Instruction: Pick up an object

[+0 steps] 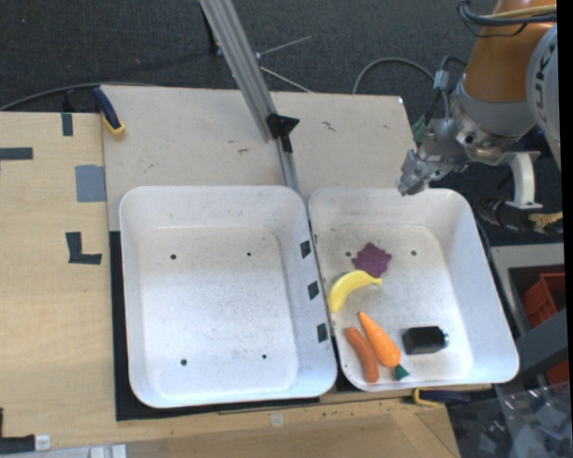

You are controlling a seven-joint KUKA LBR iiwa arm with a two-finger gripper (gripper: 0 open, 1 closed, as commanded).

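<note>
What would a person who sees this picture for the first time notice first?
Most likely the small cluster of coloured things in the right bin: a yellow banana, a purple piece just above it, two orange carrots side by side, and a black block beside them. Next, the arm's orange band at the upper right, with the claw above that bin's far rim.

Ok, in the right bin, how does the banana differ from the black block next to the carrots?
The banana is yellow and curved, while the black block is dark and boxy. The banana looks longer and slimmer; the block is short and chunky. The banana lies near the bin's middle beside the purple piece; the block sits nearer the front right corner, by the carrots. Both rest loose in the right bin, away from the end effector.
</note>
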